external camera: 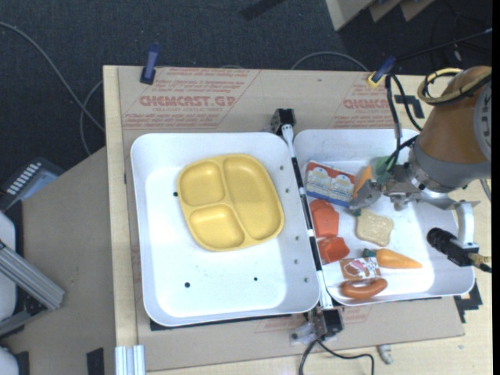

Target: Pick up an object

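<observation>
The right bin (344,141) holds several toy foods: a white and blue box (328,182), an orange-red slab (325,219), a red piece (334,248), a bread slice (374,228), a carrot (398,259), a small packet (359,269) and a sausage (363,289). My gripper (367,197) hangs low in this bin between the box and the bread slice, just above the bread. A small orange piece (364,177) lies right beside it. Nothing visibly sits in the gripper's grasp.
The left bin (156,209) carries a yellow divided plate (229,201). The arm's orange band (453,131) and grey wrist cover the right bin's right side. A green item (383,165) peeks out by the wrist. Cables run along the bench's back right.
</observation>
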`<state>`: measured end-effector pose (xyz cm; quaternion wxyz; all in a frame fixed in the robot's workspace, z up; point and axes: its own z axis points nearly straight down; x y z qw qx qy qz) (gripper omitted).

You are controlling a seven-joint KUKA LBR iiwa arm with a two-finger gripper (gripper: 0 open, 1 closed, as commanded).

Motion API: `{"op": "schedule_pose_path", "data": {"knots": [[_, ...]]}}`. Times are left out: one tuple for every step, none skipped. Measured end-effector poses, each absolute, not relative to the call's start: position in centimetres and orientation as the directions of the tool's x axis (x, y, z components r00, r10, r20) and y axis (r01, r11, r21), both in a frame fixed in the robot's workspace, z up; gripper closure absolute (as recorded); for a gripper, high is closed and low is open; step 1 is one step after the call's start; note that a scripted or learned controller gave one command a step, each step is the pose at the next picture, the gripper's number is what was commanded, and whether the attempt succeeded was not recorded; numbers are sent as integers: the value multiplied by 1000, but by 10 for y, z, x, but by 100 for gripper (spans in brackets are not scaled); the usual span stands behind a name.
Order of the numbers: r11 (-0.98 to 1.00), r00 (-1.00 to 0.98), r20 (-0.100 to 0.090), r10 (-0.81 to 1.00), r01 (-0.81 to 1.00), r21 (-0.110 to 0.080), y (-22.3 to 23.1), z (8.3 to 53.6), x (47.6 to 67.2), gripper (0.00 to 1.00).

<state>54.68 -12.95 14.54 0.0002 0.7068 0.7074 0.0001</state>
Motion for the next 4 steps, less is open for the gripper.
{"op": "schedule_pose_path", "data": {"knots": [[2, -2, -3, 1000, 1000, 11, -161, 89, 641, 0], [3, -3, -4, 1000, 1000, 14, -160, 100, 642, 100], [1, -1, -5, 1000, 1000, 13, -107, 90, 670, 100], [0, 0, -2, 1000, 1000, 4, -106, 85, 667, 0]]}}
